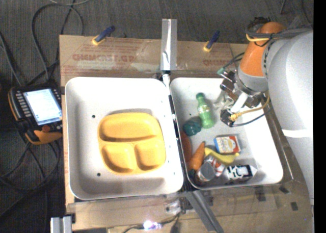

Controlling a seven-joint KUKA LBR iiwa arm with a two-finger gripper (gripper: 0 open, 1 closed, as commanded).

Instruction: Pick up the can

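Two white bins sit side by side: the left bin (76, 125) holds one yellow tray (132, 141). The right bin (270, 160) holds the hand (230, 105), whose grip state cannot be told. The single can (206, 170) lies toward the near-left corner from it, axis unclear.

Two shallow white plastic bins (76, 140) sit smooth and faintly glossy on a matt brown cardboard sheet (114, 58) at frame centre. A yellow compartment tray (132, 141), left of centre, looks like smooth moulded plastic. At lower right, a dented silver metal can (206, 171) shines beside a translucent green plastic bottle (205, 110). Dark matt carpet (30, 33) covers the upper left floor.
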